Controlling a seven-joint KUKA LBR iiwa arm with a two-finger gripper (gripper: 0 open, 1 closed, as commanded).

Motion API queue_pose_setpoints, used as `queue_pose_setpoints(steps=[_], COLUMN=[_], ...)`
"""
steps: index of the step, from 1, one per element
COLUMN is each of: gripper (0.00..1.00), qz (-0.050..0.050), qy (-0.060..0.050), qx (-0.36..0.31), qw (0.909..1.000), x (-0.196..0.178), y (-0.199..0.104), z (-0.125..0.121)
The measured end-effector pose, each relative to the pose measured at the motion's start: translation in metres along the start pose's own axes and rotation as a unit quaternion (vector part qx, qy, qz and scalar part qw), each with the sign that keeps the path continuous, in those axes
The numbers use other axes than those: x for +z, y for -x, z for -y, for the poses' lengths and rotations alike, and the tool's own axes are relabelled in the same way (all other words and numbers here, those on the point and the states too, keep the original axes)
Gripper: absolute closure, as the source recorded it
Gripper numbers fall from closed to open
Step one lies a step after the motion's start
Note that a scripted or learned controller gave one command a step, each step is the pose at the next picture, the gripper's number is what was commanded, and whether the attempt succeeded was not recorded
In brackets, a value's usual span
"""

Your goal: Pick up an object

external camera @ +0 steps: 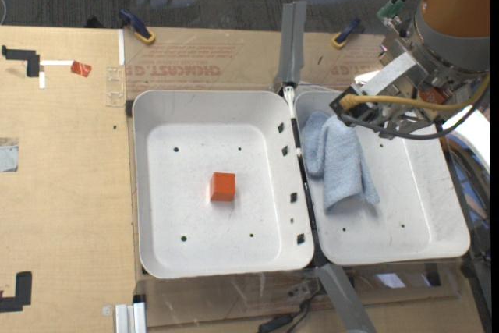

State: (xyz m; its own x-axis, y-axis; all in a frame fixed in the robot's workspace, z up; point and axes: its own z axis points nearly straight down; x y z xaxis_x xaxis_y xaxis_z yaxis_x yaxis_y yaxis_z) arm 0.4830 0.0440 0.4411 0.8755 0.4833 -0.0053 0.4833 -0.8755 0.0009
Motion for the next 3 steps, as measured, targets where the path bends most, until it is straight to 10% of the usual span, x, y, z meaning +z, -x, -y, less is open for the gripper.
queue_pose_setpoints(steps=[1,3], gripper=[0.0,0.0], qz=[0.0,0.0], qy=[0.0,0.0], qx=[0.0,-0.057], qw=[1.0,0.9984], x=[0.0,0.025], y=[0.0,-0.006], z=[0.0,0.022])
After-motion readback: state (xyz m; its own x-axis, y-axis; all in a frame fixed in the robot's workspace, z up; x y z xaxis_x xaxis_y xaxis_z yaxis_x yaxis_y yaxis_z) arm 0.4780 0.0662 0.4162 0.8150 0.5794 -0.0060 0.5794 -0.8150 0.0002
